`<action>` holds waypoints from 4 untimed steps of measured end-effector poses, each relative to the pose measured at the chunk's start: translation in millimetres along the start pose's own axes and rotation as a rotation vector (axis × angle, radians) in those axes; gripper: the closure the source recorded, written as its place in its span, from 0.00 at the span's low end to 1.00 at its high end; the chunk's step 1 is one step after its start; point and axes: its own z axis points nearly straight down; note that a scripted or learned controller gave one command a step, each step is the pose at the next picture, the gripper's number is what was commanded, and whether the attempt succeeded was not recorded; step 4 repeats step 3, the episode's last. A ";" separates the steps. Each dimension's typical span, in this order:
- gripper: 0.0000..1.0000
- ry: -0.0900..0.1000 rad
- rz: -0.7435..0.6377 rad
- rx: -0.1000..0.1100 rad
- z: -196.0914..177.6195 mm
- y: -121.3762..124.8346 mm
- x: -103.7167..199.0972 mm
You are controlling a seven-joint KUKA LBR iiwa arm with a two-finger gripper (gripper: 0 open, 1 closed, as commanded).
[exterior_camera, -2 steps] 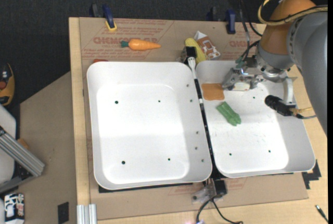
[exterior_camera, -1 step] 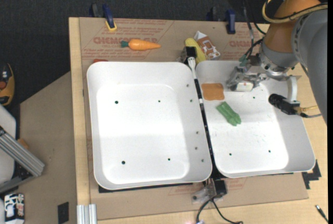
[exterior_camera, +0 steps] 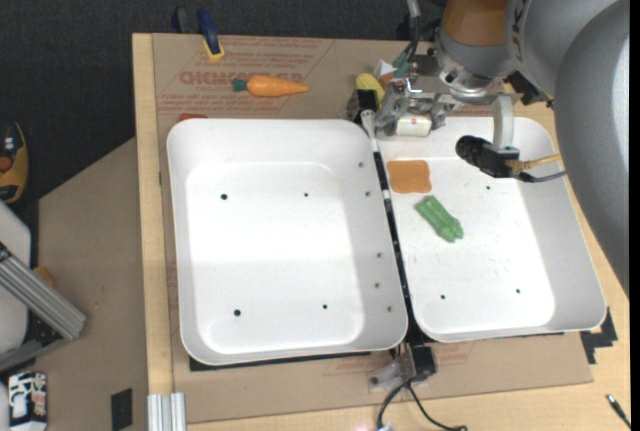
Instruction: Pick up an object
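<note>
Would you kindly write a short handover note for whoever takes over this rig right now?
Hand: low over the far left corner of the right bin, nothing visibly held.
Things: an orange-brown flat piece and a green piece lie in the right bin, apart from each other; a toy carrot lies on the cardboard behind the left bin.
Done: nothing picked up yet.
Left: grasp one object and lift it.

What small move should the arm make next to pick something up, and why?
Probably shift the pincer toward the camera and lower it over the brown piece. The pincer sits at the right bin's far edge, and that piece lies nearest, with the green object just beyond.
</note>
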 end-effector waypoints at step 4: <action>1.00 -0.001 0.006 0.017 8.6 -3.5 60.5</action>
